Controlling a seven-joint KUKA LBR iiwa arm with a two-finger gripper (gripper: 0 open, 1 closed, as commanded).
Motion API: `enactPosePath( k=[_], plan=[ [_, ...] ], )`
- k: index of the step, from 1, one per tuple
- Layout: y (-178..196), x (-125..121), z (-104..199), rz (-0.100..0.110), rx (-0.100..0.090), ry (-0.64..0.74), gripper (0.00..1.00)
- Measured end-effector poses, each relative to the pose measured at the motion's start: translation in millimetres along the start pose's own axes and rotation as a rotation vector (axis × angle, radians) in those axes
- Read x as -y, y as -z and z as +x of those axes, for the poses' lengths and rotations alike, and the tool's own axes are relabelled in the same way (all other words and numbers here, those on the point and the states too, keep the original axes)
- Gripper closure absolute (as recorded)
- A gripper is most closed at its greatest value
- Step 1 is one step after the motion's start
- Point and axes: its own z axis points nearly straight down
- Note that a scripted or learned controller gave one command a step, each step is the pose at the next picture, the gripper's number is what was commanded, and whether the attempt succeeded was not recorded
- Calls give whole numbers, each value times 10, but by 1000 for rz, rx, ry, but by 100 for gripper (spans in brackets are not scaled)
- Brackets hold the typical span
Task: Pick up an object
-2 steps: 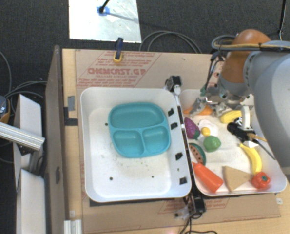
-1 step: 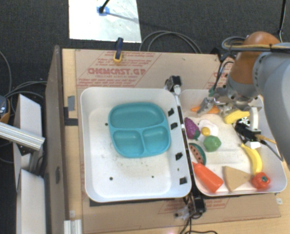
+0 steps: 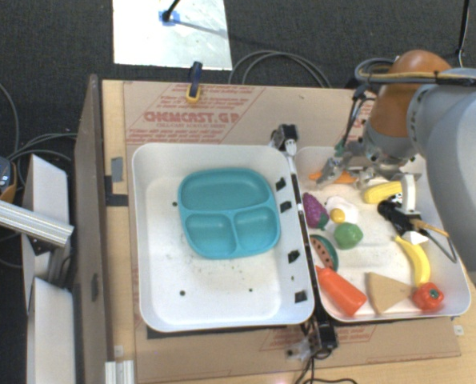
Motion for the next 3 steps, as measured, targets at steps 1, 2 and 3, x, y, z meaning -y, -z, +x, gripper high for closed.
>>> enactPosePath(
  k=[1, 2, 3],
  plan=[
    [4, 0, 147, 0, 2, 1, 0],
    [5, 0, 147, 0, 2, 1, 0],
    [6, 1, 163, 0, 4, 0, 0]
  ],
)
